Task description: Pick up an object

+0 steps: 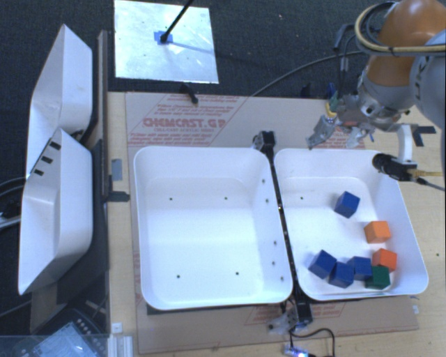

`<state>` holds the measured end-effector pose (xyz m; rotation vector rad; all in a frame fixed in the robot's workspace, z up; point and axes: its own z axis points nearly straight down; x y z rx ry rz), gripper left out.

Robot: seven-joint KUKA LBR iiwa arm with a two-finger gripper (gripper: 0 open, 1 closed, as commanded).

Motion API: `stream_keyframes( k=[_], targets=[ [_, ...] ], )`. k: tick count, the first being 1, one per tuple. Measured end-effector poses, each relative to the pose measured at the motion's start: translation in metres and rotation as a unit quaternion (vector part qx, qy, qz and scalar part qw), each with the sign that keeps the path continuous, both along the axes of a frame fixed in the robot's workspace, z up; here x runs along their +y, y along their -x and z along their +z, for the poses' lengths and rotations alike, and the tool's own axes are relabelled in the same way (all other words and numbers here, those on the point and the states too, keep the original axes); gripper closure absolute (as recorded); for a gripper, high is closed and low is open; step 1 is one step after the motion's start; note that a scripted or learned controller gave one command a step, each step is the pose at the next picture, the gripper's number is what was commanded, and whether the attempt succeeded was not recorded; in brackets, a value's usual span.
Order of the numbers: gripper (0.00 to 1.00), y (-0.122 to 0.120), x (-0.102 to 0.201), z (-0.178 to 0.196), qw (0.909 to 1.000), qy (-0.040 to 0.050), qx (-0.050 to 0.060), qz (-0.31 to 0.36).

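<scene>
Green cube [378, 279] at right bin [408, 216] front corner | cubes, no long axis | gripper [337, 132] fingers apart, holding nothing

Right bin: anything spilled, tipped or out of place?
Nothing stands out. The blocks all lie inside the right bin: one blue block apart, the rest huddled at its near right corner. The gripper hangs beyond the far rim, holding nothing.

My counter and the dark floor around it

My counter [122, 209] is tan board with red lettering, on dark carpet [42, 21]. Beyond its far edge a shiny metal sheet [166, 42] lies; left of it, stacked white trays [59, 174] lean.
</scene>
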<state>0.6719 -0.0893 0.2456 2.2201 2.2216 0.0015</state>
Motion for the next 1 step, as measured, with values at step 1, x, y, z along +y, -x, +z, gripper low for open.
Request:
stream_keyframes(
  k=[1],
  targets=[
    [0.0, 0.0179, -0.0759, -0.1663, 1.0, -0.0007, 0.006, -0.003]
  ],
)
